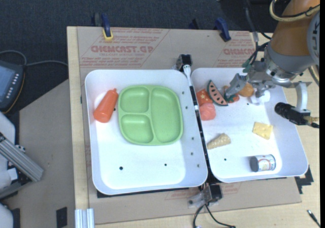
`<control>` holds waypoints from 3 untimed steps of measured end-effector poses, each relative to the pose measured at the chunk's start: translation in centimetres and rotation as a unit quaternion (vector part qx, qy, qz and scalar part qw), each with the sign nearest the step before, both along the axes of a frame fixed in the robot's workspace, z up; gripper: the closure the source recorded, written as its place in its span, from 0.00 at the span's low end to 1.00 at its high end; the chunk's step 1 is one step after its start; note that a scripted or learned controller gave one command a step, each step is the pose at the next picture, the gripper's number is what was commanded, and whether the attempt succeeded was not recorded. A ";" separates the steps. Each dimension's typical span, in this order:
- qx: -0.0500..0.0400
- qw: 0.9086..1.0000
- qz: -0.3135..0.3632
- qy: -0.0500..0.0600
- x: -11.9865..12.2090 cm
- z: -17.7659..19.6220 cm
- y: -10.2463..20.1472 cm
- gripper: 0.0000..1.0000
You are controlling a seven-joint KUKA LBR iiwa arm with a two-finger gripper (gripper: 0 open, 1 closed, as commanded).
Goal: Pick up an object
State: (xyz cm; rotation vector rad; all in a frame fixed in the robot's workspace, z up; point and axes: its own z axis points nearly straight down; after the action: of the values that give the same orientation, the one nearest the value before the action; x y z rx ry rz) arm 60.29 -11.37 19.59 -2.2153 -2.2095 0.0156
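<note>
Cardboard-topped surface (152, 44) holds two white bins; end effector (238, 87) (grip state unclear) hovers beside a watermelon slice (219, 95).

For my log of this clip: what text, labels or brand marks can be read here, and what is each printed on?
"CHEMCAST GP": red print on the brown protective sheet of the board behind the left bin.
A second red print of the same kind on the board behind the right bin: partly hidden by the arm, not readable in full.
Label on the small can: too small to read.
</note>
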 end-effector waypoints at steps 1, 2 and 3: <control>-0.001 1.000 0.001 -0.008 0.3 0.9 0.0 0.00; 0.000 1.000 0.001 -0.006 -0.2 -4.6 0.9 0.00; -0.003 1.000 0.000 -0.009 -0.4 -10.7 0.6 0.00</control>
State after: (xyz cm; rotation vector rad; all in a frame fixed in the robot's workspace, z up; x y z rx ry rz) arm 59.92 -10.75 8.92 -2.2278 -2.2217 0.0034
